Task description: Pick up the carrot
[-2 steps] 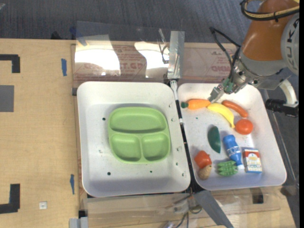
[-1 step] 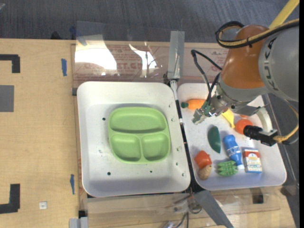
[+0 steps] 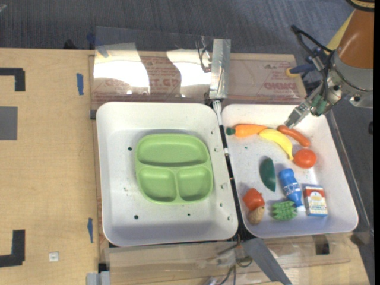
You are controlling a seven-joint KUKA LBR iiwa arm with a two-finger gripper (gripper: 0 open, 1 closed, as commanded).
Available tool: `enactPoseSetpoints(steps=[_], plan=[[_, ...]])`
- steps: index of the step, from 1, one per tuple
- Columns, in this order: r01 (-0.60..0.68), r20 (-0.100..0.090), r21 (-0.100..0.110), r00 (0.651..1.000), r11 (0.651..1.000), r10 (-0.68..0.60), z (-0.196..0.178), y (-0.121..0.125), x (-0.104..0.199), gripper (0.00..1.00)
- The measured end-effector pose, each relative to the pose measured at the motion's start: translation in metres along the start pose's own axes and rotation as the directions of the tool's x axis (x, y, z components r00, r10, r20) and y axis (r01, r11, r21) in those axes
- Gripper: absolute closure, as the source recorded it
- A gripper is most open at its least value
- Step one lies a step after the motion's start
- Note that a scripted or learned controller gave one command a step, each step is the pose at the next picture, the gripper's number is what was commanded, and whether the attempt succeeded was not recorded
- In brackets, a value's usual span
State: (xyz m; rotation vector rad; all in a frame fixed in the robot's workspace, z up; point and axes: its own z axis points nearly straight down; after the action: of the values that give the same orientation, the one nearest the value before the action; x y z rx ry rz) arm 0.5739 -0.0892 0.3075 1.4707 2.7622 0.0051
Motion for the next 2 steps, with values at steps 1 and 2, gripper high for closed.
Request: enactPoseSetpoints(steps=[1,2], plan=[[0.291,-0.013,0.005,0.957,0.957,-0.291,0.122,0.025,0.080,1.00],[0.339,-0.006,-0.005,0.941,0.941,-0.339,0.047,0.023,0.170,1.00]])
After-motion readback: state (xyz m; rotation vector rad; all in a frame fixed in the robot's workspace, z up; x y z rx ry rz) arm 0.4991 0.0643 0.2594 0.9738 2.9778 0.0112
